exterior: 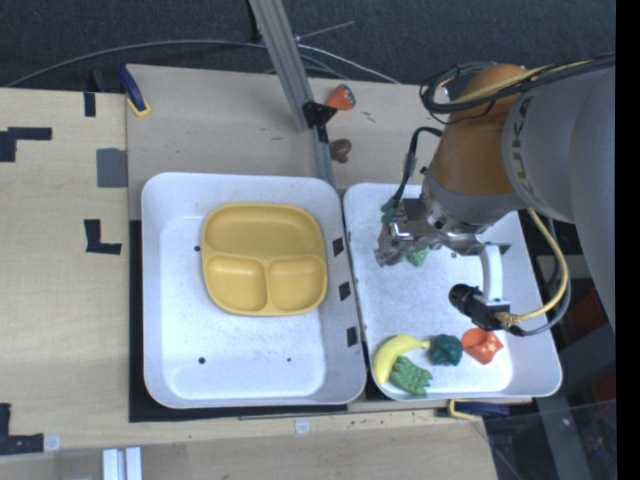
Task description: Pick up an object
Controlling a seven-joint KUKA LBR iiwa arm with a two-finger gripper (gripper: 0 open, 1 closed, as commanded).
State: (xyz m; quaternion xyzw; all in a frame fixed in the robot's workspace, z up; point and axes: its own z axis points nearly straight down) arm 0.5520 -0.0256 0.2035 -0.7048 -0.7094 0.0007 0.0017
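**Arm down in the right bin, toys waiting along the near edge**

The bench (pixel 230 138) was the biggest thing in play, a flat pale wooden board carrying both bins side by side. The arm (pixel 480 158) came next, a bulky grey body with a smooth orange band, reaching in from the right and bent down over the right bin (pixel 400 298), a fair sign it was working a grab there. That bin was a shallow white tray with rounded corners and a speckled floor. The left bin (pixel 170 368), its twin, held a yellow plate (pixel 265 258) near its far edge, a glossy moulded piece with three compartments, well apart from the action.

The gripper (pixel 400 243) hung over the far left part of the right bin, metal and dark in a tight cluster. Whether it was open or closed, I could not tell. A small green thing (pixel 418 257) showed just beside it; held or merely lying there, I could not say.

The likely targets sat bunched along the near edge of the right bin: a curved yellow banana (pixel 390 350), a knobbly green toy (pixel 410 375), a dark teal lump (pixel 446 350) and an orange piece (pixel 482 344).
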